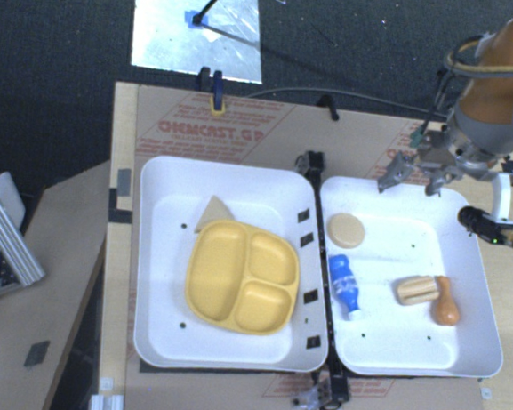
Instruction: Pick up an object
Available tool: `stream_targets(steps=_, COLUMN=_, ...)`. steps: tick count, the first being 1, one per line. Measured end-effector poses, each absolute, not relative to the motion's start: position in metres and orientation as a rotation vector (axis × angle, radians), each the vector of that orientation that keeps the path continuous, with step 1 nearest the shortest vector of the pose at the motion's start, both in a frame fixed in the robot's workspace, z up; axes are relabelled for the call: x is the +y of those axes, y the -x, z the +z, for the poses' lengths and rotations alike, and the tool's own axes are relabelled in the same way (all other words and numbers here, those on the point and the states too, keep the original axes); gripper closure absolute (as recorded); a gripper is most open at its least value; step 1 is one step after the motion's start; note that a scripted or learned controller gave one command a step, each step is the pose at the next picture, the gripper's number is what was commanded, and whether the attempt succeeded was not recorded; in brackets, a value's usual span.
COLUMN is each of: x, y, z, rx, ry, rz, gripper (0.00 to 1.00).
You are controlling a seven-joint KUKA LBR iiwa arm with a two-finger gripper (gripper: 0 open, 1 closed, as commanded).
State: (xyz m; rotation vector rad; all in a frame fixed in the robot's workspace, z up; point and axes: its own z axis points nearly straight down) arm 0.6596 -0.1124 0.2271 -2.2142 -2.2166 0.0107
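The two-finger metal gripper [412,179] hangs with jaws spread and bare at one o'clock above the right white bin [467,352], near a round tan disc [346,229].

Two bins side by side on bench [245,127], touching along middle. Left bin [160,236]: divided tray [241,277] near centre, wedge-shaped piece [213,211] tucked at tray's far-left corner. Right bin [468,334]: round disc [346,229] at far left, bottle [343,285] just in front of disc, near dividing wall; roll-shaped piece [417,289] toward right, pear-shaped piece [445,303] touching its right side. Gripper [417,180] above right bin's far rim, arm reaching in from right.
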Motion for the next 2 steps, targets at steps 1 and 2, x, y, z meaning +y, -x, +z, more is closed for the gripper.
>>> stream_targets(steps=1, x=-0.112, y=-0.662, z=0.235, rx=-2.226, ry=2.219, rz=-0.001, gripper=0.00)
stream_targets(steps=2, x=-0.121, y=-0.663, z=0.179, rx=-2.222, ry=2.220, rz=0.003, gripper=0.00)
